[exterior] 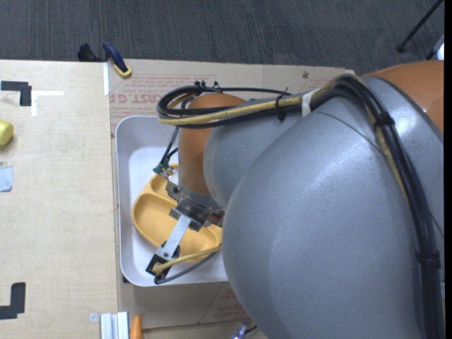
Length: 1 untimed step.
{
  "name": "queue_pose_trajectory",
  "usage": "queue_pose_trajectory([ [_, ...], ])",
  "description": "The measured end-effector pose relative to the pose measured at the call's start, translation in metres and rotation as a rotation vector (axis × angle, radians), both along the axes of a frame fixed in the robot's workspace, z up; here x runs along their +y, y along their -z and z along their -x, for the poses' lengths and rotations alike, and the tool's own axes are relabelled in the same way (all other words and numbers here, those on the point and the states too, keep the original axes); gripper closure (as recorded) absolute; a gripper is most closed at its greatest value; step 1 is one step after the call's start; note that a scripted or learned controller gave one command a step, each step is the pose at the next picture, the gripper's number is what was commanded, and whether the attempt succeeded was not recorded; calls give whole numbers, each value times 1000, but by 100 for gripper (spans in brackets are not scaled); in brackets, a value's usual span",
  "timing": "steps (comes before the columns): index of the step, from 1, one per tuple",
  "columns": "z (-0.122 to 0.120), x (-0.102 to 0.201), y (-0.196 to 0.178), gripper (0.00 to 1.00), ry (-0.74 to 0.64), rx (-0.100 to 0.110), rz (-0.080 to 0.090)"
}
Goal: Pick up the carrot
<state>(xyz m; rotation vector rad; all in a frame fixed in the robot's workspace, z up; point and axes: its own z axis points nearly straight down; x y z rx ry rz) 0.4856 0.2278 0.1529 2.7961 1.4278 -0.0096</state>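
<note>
The grey arm with its orange wrist band point(205, 136) reaches down into the left white bin point(131, 256) and covers most of the view. My gripper point(187, 207) hangs low in that bin, right over a yellow divided plate point(152, 214). The arm's bulk hides the rest of the bin and whatever lies in it. The carrot is hidden from this camera.
A small yellow object point(4, 133) lies on the pale bench at the far left. A blue and yellow clamp point(116, 58) sits at the bench's back edge. A small orange tip point(135, 323) pokes up at the bottom edge beside a white piece. The right bin lies under the arm.
</note>
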Motion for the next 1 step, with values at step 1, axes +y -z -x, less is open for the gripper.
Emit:
queue_pose_trajectory([
  [1, -90, 0, -128, 100, -112, -2, -1],
])
